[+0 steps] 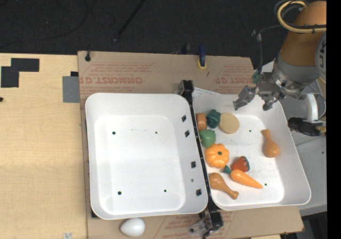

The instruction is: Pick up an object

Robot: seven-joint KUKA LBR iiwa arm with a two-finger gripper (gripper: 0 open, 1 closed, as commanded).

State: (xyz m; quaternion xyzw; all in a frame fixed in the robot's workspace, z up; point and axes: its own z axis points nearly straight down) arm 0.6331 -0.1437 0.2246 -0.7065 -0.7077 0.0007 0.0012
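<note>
Camera view: right bin [296,179] holds eight toy foods; open hand [256,99] above

Gripper [257,99] hangs w/ fingers spread, nothing between them, over far rim of right bin [298,179]. Inside that bin: pumpkin [217,155] near centre divider, carrot [246,180] just right of it, drumstick [270,144] toward right wall. White egg [132,226] lies outside, left of bin.
</note>
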